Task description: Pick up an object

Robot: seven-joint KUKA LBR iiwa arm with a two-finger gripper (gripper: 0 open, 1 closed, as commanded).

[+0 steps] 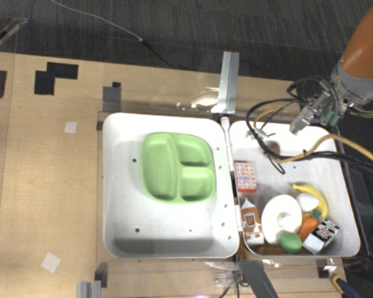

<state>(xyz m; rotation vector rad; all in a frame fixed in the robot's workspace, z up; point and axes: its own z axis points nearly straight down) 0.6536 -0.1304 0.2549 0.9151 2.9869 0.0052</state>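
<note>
Bench [43, 188]: pale wood, black patches at upper left of the frame, two shallow white bins side by side at centre and right.

Left bin [118, 229]: holds one green divided plate [176, 166], lying flat in the bin's upper middle, three compartments facing up.

Right bin [345, 183]: contents gathered in the lower half.
- Small red and white box [245, 177], against the left wall, mid-height.
- Small carton [251, 221] with a brown and white print, below the box, at the left wall.
- White roll of tape [283, 217], lying flat, centre bottom.
- Green ball [290, 242], touching the roll's lower edge.
- Orange carrot-like piece [308, 226], just right of the roll.
- Banana [313, 197], yellow, above and right of the roll.
- Black and white cube [325, 230], lower right corner, with a white block [314, 243] touching it below.
- Brown item along the bottom wall, too hidden to name.

Arm [363, 54]: upper right of the frame, orange band topmost, grey wrist below. Gripper [302, 122]: hangs over the upper part of the right bin, well apart from the objects; whether its fingers are open or closed cannot be told. Black and yellow cables [271, 127] loop beneath it across the bin's upper half.
</note>
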